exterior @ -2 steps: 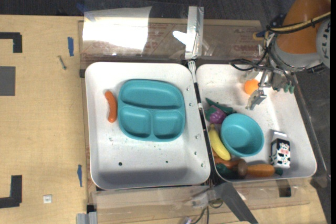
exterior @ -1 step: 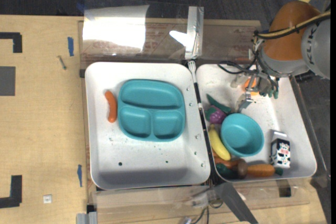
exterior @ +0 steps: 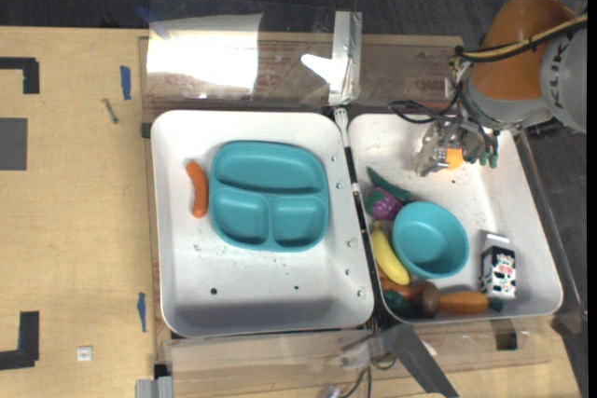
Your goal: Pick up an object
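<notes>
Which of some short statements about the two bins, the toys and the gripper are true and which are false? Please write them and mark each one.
1. The teal divided tray lies in the left bin. True.
2. The teal bowl is in the left bin. False: it is in the right bin.
3. The orange sausage lies inside the tray. False: it lies beside the tray.
4. The banana lies next to the bowl. True.
5. The gripper is above the right bin. True.
</notes>
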Action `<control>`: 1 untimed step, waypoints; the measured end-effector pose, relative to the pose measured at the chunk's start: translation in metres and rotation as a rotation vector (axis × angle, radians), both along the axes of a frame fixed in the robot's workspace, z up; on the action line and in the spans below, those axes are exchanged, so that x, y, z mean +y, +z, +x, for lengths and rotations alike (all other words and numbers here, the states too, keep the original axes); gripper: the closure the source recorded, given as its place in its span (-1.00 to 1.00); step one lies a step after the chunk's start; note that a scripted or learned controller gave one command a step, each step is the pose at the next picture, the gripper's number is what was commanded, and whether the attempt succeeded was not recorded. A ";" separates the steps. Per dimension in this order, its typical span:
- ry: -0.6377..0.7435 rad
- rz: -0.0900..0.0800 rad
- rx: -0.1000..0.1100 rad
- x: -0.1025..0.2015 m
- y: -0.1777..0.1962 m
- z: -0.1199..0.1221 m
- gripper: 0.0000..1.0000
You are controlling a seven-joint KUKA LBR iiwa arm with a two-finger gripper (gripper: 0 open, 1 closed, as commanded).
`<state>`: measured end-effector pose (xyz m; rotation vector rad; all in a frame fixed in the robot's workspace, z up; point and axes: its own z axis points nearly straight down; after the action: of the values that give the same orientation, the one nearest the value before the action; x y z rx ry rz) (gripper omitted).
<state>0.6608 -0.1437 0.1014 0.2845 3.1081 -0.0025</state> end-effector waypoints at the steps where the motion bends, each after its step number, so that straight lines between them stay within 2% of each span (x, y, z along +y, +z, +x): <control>1: 0.005 0.002 0.003 0.036 0.174 -0.034 1.00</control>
<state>0.6265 -0.1077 0.2759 0.2768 3.1118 0.0004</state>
